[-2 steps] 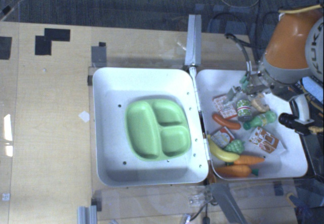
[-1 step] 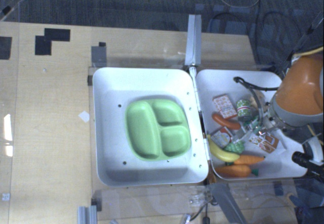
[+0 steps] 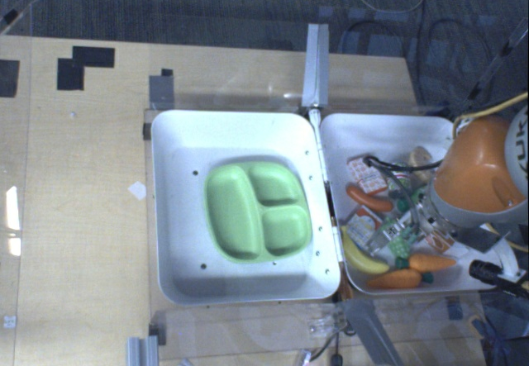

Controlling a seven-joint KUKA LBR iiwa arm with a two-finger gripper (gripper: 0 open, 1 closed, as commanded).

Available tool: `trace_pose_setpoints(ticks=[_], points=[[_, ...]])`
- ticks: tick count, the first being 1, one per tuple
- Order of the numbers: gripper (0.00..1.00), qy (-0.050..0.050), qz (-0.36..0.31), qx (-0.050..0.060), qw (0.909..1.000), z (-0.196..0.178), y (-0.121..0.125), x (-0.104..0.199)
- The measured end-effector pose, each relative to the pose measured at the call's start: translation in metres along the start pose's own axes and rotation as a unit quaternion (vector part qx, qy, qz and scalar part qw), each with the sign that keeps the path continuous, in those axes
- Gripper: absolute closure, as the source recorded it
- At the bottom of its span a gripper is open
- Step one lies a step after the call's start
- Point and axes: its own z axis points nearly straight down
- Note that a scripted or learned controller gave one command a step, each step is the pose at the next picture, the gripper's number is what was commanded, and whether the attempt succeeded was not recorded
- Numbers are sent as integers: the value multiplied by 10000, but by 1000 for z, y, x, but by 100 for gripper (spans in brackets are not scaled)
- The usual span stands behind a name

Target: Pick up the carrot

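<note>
From the overhead camera, my gripper hung low in the right bin, over a clutter of small items; whether it was spread or closed I could not tell. The carrot lay near the bin's front edge, just beside the gripper, with a second carrot and a banana close by. A green divided tray sat in the left bin on the desk.

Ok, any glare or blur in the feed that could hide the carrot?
Camera view: the carrot near the right bin's front wall is evenly lit, a little soft; the glare sits far left on the bench; the clutter under the arm looks soft and tangled.
</note>
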Motion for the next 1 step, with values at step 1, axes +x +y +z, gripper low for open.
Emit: trace_pose_setpoints(ticks=[1], points=[[0,27,98,36,9999,-20,-13,-17]])
